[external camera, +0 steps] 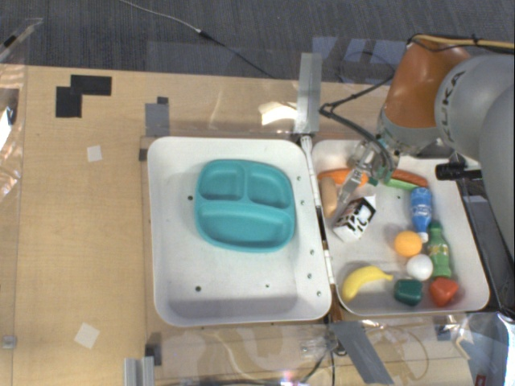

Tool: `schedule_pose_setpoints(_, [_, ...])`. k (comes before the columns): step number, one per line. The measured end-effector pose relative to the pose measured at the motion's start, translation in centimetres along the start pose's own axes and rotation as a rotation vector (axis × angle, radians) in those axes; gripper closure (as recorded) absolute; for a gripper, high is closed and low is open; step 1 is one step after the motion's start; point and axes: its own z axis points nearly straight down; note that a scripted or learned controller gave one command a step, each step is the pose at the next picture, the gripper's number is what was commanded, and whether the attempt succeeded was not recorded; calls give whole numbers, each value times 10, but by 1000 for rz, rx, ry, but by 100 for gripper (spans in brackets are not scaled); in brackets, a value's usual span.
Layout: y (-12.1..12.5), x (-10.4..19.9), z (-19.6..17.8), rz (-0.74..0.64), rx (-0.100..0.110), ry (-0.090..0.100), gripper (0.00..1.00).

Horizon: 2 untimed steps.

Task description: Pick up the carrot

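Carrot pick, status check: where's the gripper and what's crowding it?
Two-finger gripper low in right white bin, fingers unreadable. Orange carrot at gripper's left side, grasp unconfirmed. Tan bread-like piece and black-and-white cow toy crowd close.

My arm comes in from the right, orange band at far right, wrist angled down-left. My gripper (360,177) points down over the right side, fingers close together.

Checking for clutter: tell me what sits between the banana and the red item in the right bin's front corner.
In the camera view, a dark green piece lies between the banana and the red item, along the right bin's front edge.
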Motion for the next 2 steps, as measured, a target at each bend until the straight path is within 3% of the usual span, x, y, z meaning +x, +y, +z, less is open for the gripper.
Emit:
schedule_pose_setpoints(1, [-17,21,17,438,-2,0,0])
schedule_pose_setpoints(2, [-14,19,4,431,-7,-9,100])
